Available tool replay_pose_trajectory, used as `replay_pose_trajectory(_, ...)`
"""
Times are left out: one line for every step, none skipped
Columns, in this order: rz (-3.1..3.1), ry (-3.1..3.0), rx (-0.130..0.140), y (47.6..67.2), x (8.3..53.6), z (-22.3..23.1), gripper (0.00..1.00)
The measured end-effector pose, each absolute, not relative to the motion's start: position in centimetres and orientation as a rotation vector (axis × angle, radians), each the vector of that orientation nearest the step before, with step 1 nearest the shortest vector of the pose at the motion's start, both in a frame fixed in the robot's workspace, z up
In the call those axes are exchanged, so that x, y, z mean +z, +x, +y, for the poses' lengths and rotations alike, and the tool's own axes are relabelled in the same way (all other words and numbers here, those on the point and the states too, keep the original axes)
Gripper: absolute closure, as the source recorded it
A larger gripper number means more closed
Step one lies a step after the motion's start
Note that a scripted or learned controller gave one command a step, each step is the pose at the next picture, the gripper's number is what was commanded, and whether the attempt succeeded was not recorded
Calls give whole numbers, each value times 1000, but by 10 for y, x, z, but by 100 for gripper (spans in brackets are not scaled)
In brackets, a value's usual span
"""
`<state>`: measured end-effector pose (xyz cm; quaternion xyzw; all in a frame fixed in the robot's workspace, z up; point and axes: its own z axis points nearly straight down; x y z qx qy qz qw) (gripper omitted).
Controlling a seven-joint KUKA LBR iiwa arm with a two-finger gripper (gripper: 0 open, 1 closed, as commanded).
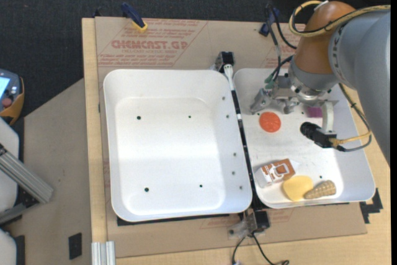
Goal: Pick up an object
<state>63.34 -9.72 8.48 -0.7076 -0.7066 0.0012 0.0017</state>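
Hovering just above an orange disc [270,122], the pincer [273,102].

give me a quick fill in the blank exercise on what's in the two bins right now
1. The round orange-red object lies in the ____ white bin as the camera sees it.
2. The gripper hovers just above the round ____ object.
3. The ridged tan cone-shaped object lies right beside the ____ rounded object.
4. The brown-and-white packet lies near the bin's ____ edge.

Missing words: right; orange-red; yellow; front
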Motion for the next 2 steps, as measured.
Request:
replay_pose_trajectory(-2220,-2226,-1,634,85,-131,0)
replay_pose_trajectory(-2228,-2220,-4,668,85,-95,0)
